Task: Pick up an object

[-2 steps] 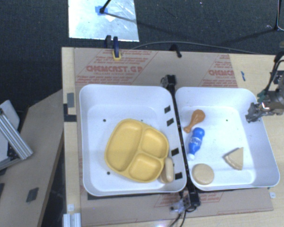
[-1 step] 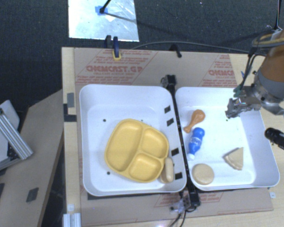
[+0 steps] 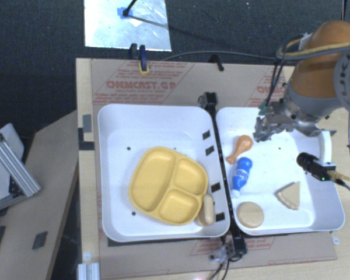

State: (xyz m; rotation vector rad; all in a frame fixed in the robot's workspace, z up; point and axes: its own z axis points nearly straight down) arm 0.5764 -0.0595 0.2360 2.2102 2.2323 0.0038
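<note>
A worktop (image 3: 163, 77) carries two shallow white bins side by side, seen from above at a slant.

The left bin (image 3: 114, 133) holds a yellow divided plate (image 3: 168, 185) with three compartments, lying flat near the bin's middle. A small tan bread roll (image 3: 207, 209) lies just beside the plate's near right corner, against the bin's right wall.

The right bin (image 3: 332, 209) holds four things. A toy chicken drumstick (image 3: 240, 147) lies at its far left. Just nearer is a small blue bottle (image 3: 240, 174) on its side. A round tan cookie (image 3: 250, 213) sits at the near left, and a tan wedge-shaped slice (image 3: 289, 195) lies to its right, apart from it.

The pincer (image 3: 267, 128) hangs over the far part of the right bin, just right of the drumstick. Whether it is released or clenched cannot be told, and nothing shows in its grasp.
</note>
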